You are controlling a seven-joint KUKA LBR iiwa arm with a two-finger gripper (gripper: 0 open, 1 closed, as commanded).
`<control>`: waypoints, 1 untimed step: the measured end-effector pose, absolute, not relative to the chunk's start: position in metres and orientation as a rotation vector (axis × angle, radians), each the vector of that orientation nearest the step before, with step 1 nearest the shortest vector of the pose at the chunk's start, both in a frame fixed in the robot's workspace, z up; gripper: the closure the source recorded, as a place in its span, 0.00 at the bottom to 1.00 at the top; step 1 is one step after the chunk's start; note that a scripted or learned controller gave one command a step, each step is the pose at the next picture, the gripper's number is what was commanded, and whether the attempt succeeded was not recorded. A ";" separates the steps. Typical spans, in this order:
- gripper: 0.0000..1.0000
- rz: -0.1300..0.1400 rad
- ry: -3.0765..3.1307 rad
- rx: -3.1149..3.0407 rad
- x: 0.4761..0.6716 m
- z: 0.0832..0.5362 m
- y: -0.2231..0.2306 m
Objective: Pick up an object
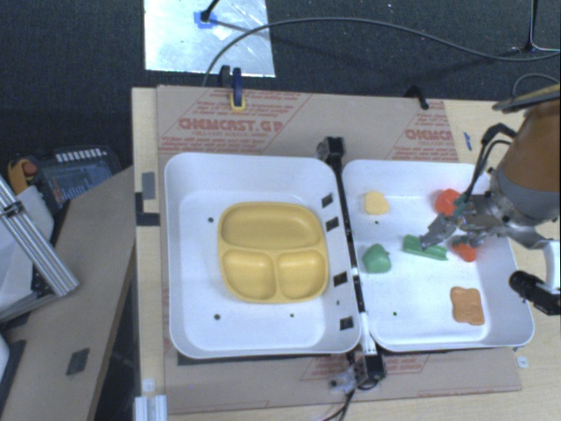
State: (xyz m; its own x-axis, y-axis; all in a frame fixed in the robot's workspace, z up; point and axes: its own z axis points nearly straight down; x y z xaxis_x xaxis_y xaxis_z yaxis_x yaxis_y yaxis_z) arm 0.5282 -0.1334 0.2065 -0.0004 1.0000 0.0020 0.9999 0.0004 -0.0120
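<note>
My gripper [441, 232] hangs low over the right bin [412, 327], reaching in from the right. Its tip is right over a flat dark green piece [421, 247]. A small red piece [465, 253] lies just to the gripper's right, and an orange-red piece [447, 202] lies just behind it. A rounded green object [376, 258] sits left of the gripper, near the bin's left side. A pale yellow object [376, 203] is at the back left, and an orange waffle-like piece [467, 305] at the front right. Nothing is visibly lifted.
The left bin [188, 323] holds a yellow divided plate [270, 251]. A black divider [344, 244] runs between the bins. The grey arm with its orange band [535, 147] stands over the right bin's right edge. Cables cross the dark floor behind the bench.
</note>
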 end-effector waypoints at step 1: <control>0.00 -0.001 -2.226 -2.218 0.531 0.213 -0.133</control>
